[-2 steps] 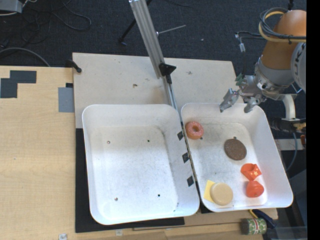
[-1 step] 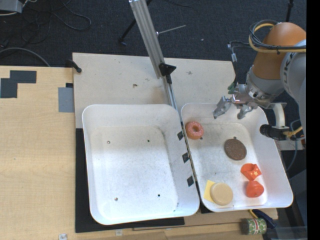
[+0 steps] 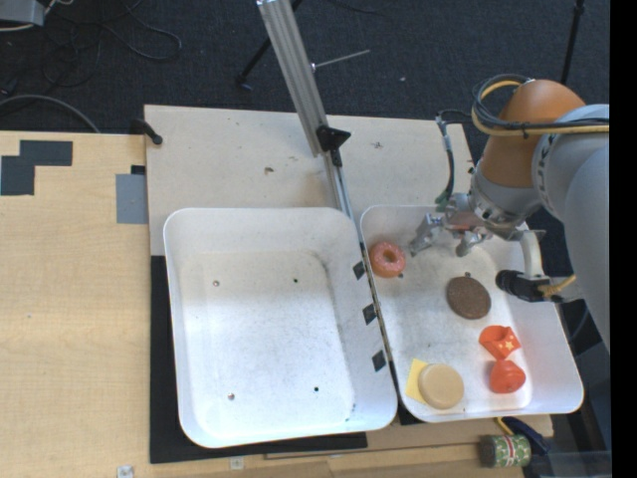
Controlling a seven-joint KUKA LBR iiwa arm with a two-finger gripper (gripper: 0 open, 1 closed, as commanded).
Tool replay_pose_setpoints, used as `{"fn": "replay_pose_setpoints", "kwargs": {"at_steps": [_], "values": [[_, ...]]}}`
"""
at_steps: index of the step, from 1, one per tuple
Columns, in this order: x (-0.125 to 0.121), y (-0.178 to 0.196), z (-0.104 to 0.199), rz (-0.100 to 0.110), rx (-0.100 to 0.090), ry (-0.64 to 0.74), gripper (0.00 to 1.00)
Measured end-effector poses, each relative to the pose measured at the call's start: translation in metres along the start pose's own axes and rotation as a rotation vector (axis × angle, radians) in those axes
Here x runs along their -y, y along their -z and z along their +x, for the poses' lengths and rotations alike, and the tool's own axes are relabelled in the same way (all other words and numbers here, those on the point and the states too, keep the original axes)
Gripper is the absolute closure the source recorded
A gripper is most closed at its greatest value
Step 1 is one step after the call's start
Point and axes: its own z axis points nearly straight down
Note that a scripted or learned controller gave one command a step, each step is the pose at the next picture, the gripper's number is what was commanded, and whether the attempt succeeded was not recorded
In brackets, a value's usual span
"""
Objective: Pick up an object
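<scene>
Over the far end of the right bin [image 3: 557, 391] we see the gripper [image 3: 447, 233], its two fingers spread apart with nothing between them. One fingertip [image 3: 422, 239] points toward the pink doughnut [image 3: 387, 259], which lies near it against the bin's left wall, apart from the finger. Grey with an orange band, the arm [image 3: 537, 132] comes in from the right above the bin's far right corner.

Further down the same bin we find a flat brown disc [image 3: 467, 297] near the middle. Two red-orange pieces [image 3: 501, 343] lie close together by the right wall, one nearer us than the other. At the near end a round cream-coloured piece [image 3: 441, 386] rests partly on a yellow slice [image 3: 414, 376].

To the left sits the larger left bin [image 3: 189, 366], side by side with the right one. A metal bar [image 3: 299, 73] slants up from between the two bins.
</scene>
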Motion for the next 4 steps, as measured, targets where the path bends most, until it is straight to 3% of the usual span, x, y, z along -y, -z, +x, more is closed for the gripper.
{"fn": "replay_pose_setpoints", "kwargs": {"at_steps": [1, 4], "values": [[-0.002, 0.015, 0.000, -0.006, 0.001, 0.000, 1.00], [0.002, 0.177, -0.012, -0.014, 0.003, -0.002, 1.00]]}}
